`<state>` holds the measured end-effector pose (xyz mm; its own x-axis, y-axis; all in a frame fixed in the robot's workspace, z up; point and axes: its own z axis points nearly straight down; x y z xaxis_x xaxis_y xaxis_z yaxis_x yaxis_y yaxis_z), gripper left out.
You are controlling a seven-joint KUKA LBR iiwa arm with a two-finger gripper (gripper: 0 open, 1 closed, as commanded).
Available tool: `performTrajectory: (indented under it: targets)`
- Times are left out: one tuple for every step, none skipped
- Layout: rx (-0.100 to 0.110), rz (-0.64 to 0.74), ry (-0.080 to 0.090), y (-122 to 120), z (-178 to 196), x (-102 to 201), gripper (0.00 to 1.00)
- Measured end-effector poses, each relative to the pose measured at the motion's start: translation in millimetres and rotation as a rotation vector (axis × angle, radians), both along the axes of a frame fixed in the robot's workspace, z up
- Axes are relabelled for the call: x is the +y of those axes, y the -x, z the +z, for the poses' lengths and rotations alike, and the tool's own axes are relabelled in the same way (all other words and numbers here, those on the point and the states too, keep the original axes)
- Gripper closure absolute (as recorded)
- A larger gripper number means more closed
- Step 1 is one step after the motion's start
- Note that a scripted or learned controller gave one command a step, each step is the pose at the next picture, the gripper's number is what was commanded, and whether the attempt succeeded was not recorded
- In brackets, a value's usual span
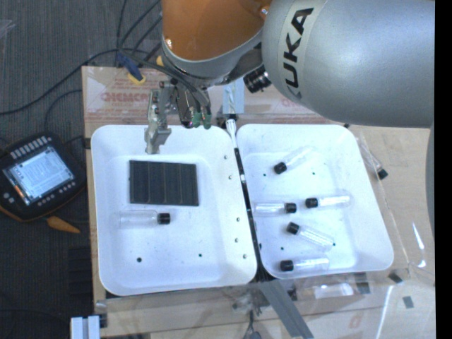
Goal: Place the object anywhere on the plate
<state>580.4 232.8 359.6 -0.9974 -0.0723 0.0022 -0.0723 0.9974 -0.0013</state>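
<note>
Two white bins sit side by side on the bench, and we see the arm reaching over the left bin (106, 189).

The gripper (159, 134) hangs at that bin's far edge, just above the dark ribbed plate (163, 183); we cannot tell how it is set. Nearest to it, the clear tube with a black cap (145, 219) lies on the bin floor just beside the plate's near edge, well apart from the gripper. Five more capped tubes (311, 203) lie scattered in the right bin (367, 189).
</note>
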Motion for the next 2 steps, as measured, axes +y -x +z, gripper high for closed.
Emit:
performTrajectory:
  targets:
    - [0.002,0.238,-0.001,43,-72,1,1.0]
    - [0.003,0.249,-0.005,-29,-166,1,1.0]
